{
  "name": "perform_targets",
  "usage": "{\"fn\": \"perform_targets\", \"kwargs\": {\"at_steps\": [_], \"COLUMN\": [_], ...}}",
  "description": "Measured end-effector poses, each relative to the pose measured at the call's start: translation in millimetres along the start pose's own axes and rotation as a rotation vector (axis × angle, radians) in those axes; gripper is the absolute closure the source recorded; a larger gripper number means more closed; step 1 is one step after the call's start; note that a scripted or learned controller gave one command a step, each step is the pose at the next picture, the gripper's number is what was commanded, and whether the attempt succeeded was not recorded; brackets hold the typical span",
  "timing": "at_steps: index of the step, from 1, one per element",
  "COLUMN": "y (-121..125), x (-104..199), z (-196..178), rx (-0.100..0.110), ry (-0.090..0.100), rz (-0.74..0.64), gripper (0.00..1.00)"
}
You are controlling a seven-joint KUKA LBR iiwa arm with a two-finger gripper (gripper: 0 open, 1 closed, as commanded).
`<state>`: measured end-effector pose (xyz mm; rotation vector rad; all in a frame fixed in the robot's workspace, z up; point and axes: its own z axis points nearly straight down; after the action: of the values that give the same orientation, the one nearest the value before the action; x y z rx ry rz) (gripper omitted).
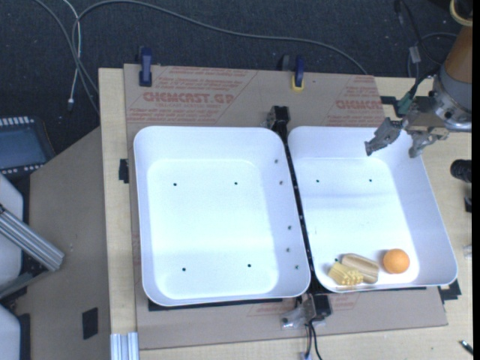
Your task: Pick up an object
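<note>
Inside right bin (427, 193): orange ball (396, 261), pastries (354, 269)

White bins (217, 145); orange ball (396, 261); tan roll (361, 263); yellow corn piece (344, 275); blue clamps (145, 64).

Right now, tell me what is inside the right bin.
The right bin holds an orange ball, a tan roll and a yellow piece near its front edge. The open gripper hides its far corner.

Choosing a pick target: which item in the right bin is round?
The orange ball, at the right bin's near edge. The tan roll and yellow piece left of it are elongated or lumpy.
</note>
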<state>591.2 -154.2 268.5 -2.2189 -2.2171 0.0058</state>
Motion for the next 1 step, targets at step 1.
{"fn": "perform_targets", "kwargs": {"at_steps": [1], "y": [1.1], "x": [0.2], "z": [-3.6], "rx": [-0.007], "ry": [-0.001], "rz": [-0.001], "gripper": [0.00]}}
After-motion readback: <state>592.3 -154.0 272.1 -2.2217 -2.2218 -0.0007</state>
